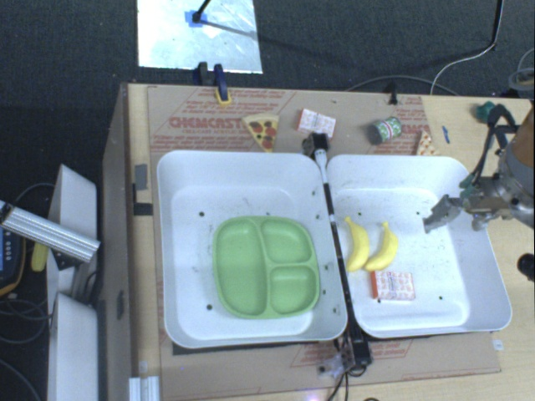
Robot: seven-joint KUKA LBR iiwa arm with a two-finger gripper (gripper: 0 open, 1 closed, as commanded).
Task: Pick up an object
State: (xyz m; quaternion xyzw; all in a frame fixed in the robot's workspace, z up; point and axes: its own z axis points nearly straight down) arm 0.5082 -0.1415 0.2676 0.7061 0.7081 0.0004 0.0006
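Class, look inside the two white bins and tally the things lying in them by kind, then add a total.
Bananas: 2
Green divided plates: 1
Red-and-white packets: 1
Total: 4

The arm reaches in from the right, its tool hanging low.

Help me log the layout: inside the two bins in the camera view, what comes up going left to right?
Green divided plate → two bananas → small red-and-white packet → gripper, above the right bin.
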